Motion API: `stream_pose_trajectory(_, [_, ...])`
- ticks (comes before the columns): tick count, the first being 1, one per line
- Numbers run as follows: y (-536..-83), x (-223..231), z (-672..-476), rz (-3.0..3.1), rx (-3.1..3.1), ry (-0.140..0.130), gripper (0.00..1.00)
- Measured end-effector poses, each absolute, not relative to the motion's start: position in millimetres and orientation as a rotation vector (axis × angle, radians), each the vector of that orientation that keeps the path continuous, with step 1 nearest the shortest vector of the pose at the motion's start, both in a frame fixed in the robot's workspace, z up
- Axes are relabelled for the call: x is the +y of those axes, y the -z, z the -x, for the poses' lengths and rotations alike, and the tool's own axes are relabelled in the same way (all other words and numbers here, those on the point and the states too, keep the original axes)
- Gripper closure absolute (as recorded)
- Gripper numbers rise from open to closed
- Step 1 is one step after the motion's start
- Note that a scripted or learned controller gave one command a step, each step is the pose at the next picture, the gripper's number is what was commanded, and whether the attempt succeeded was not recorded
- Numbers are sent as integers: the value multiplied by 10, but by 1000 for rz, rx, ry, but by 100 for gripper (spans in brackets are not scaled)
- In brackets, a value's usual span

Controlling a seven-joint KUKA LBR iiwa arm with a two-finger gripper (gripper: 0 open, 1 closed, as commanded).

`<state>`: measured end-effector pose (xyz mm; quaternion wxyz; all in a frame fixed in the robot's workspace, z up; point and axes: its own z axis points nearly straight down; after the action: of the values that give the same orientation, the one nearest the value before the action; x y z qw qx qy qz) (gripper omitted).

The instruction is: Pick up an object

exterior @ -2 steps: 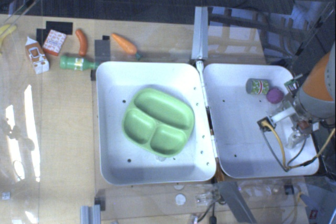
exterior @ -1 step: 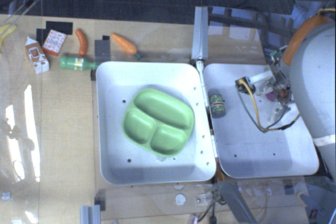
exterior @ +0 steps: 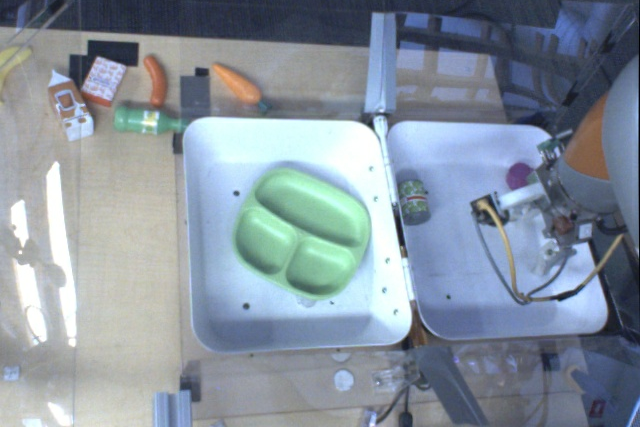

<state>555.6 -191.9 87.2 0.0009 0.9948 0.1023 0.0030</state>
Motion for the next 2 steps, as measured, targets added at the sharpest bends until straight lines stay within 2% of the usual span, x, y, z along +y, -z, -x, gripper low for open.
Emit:
stream_pose_trajectory(1, [-878, -798, -6005, -3113, 430, -13, 0])
stream_pose_trajectory(2, [-894, -1040, -4895, -3102, 482, -16, 0])
